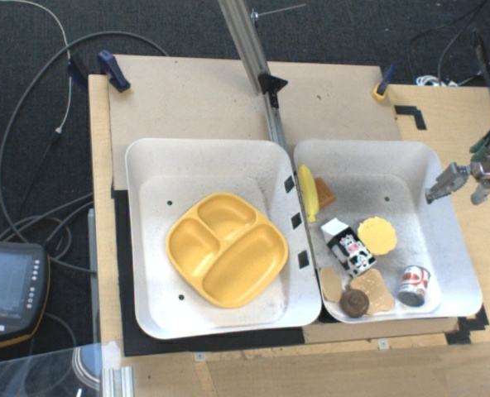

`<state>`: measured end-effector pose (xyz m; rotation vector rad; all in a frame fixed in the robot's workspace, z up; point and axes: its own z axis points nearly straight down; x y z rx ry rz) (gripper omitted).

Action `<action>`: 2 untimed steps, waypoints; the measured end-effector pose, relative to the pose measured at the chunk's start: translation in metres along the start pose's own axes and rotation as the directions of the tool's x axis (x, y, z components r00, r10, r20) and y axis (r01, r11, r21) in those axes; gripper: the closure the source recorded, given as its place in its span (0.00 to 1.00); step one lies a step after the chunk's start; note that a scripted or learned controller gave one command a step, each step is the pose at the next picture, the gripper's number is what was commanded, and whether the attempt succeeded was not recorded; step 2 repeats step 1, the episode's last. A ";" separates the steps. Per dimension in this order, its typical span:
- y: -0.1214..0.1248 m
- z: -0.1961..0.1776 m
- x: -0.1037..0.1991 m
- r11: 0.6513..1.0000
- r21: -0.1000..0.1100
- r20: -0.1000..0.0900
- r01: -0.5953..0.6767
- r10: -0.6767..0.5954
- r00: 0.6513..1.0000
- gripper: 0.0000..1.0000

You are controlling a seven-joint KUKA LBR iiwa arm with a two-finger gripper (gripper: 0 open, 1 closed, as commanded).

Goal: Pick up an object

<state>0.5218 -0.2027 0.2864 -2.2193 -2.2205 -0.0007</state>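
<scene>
Claw (463,184) apparently open above right bin's (444,222) rim; can (413,285) untouched.

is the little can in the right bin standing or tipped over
Tipped over: the can lies on its side, its round end facing the camera.
</scene>
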 end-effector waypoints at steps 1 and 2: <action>0.001 -0.011 0.000 1.000 -0.003 0.000 0.001 -0.001 1.000 1.00; 0.001 -0.011 0.000 1.000 -0.003 0.000 0.001 -0.001 1.000 1.00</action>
